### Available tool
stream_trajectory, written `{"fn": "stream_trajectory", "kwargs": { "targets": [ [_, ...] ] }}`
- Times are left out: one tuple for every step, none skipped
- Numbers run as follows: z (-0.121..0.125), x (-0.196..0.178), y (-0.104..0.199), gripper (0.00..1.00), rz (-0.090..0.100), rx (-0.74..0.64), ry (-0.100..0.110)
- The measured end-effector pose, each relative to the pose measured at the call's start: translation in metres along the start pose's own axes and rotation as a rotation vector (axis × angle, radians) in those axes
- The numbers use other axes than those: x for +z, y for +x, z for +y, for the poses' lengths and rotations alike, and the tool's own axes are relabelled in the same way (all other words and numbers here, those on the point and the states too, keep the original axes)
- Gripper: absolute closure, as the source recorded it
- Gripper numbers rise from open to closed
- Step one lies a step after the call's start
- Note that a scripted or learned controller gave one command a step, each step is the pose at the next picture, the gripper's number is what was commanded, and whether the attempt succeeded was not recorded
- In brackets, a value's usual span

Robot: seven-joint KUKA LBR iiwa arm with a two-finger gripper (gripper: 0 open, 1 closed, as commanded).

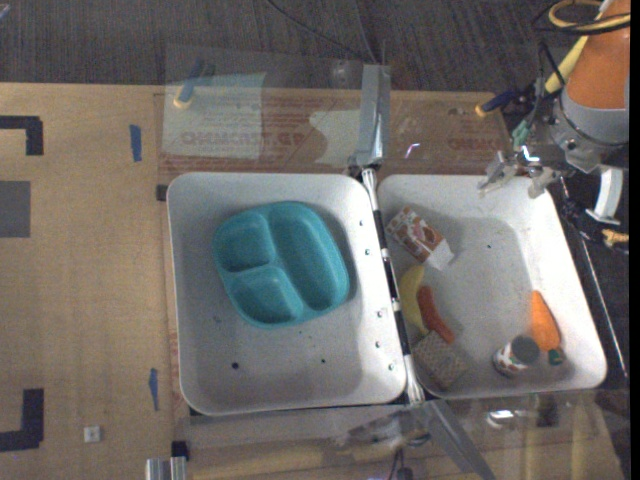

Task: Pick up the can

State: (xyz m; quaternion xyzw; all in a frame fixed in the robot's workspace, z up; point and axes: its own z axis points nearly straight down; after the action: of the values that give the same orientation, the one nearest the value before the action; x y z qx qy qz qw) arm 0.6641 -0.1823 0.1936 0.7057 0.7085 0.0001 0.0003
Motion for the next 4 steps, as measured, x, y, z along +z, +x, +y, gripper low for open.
{"fn": "stream_trajectory", "kwargs": {
  "targets": [
    [0.003,0.084,0.03,0.0,0.0,-0.098,0.001],
    [-0.021,0.072,-0.028,0.0,0.0,0.147,0.001],
    [-0.083,0.106,-0.019,0.0,0.001,0.296,-0.005],
    [-0.153,0.104,-0.023,0.0,0.008,0.332,-0.005]
  ]
}}
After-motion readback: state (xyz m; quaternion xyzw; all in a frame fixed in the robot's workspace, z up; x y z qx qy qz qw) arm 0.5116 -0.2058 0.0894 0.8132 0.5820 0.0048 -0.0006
